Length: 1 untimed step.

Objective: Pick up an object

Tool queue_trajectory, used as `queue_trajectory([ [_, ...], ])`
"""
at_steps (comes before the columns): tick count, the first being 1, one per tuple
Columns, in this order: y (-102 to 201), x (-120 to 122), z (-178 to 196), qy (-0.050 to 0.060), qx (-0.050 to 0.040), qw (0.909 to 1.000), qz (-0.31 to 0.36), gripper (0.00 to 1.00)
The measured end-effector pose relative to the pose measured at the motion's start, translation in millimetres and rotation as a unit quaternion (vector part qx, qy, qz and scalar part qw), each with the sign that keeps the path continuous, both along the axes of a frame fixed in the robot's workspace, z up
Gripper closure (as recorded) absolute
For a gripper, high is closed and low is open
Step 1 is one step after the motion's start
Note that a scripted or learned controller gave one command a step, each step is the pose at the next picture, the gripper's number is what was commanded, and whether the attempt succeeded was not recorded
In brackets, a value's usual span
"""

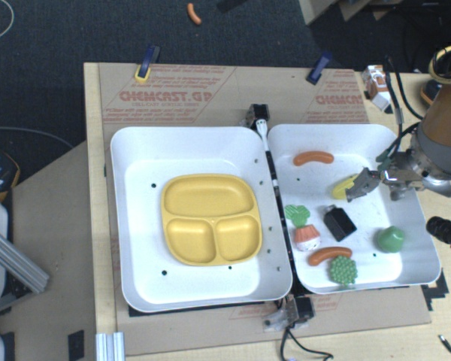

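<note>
Over the right bin (413,273) the grey arm reaches in from the right, and its hand (370,182) hangs low in the bin's upper right part, its dark fingers angled down and to the left. The hand's tip touches or overlaps a small yellow object (343,189), which lies tilted, its long axis running from lower left to upper right; whether the fingers are spread or pressed together I cannot tell, and nothing is clearly seen between them.

Above the yellow object, near the bin's far wall, an orange sausage (313,158) lies with its long axis almost level, left to right. Below the hand a black block (339,222) sits turned on a diagonal. To its left, near the wall between the bins, lie a green leafy piece (298,216) and, just below that, a red and white piece (307,237). A second sausage (329,256) lies near the front, tilted slightly up to the right, with a green bumpy piece (343,271) just beside its right end. A round green object (391,239) rests well apart at the right.

The left bin (135,224) holds a yellow divided tray (210,218), one wide compartment at the far side and two smaller ones at the near side. Both bins stand on the desk (210,89).
</note>
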<state>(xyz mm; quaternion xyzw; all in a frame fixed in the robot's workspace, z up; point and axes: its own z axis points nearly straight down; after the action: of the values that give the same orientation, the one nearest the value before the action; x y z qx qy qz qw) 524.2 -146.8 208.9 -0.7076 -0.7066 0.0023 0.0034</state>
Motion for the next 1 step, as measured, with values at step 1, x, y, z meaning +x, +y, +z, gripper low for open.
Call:
queue_trajectory([
  [1,0.0,2.1,3.8,-0.004,-0.0008,1.0,0.001,0.0],
])
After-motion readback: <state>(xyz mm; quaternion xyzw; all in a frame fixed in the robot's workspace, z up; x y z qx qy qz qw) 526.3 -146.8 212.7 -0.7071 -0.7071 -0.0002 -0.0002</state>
